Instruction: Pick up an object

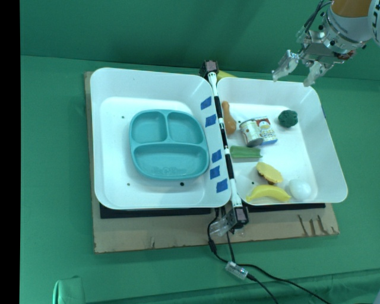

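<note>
Two white bins sit side by side on the green bench [53,178], and the arm [350,18] comes in from the far right with its orange band showing at the top of the view. The tool [295,66] hangs above the far edge of the right bin [332,172], its two fingers spread well apart, one fingertip [277,73] to the left and the other to the right, with nothing between them.

Down in the right bin, plenty to choose from. A dark green broccoli piece [288,118] lies toward the far right, the closest thing to the tool yet well below it. A small can [252,132] lies on its side near the middle, touching a little blue and white packet [268,133] just to its right. An orange carrot-like piece [228,117] lies along the left wall, and a flat green piece [245,152] sits just near of the can. Closer to the near edge come a yellow and orange piece [269,173], a banana [268,193] and a white egg [300,189], the egg just beside the banana's right end. Something yellow [224,75] peeks out behind the far rim, where the bins meet.

Over in the left bin [113,89], a teal divided plate [169,144] with three compartments lies flat. Blue tape squares [215,157] run down the seam between the bins. Brown cardboard [148,237] lies under both bins, and a black cable [261,279] trails off the near side.
</note>
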Tool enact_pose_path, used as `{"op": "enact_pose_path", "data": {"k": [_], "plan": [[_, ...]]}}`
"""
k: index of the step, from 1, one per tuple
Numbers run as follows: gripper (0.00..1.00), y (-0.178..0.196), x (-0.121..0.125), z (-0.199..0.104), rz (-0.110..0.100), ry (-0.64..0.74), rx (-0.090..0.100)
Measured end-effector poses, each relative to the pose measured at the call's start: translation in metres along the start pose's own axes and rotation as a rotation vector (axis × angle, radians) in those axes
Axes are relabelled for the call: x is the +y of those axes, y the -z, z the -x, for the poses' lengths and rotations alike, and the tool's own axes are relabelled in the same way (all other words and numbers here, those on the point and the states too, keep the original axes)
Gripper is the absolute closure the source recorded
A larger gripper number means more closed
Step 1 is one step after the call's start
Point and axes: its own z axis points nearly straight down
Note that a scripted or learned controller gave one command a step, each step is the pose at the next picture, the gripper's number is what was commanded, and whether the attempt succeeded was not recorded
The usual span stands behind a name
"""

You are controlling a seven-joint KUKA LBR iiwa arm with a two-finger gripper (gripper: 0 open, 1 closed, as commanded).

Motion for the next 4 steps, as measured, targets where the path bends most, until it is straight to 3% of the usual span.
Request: {"op": "enact_pose_path", "data": {"k": [1, 2, 3, 4], "plan": [[0.0, -0.121, -0.035, 0.012, -0.001, -0.002, -0.002], [0.0, -0.157, -0.073, -0.019, 0.013, -0.002, -0.006], [1.0, -0.141, -0.07, -0.015, 0.028, -0.009, -0.011], [1.0, -0.06, -0.048, -0.065, 0.005, 0.001, 0.001]]}}
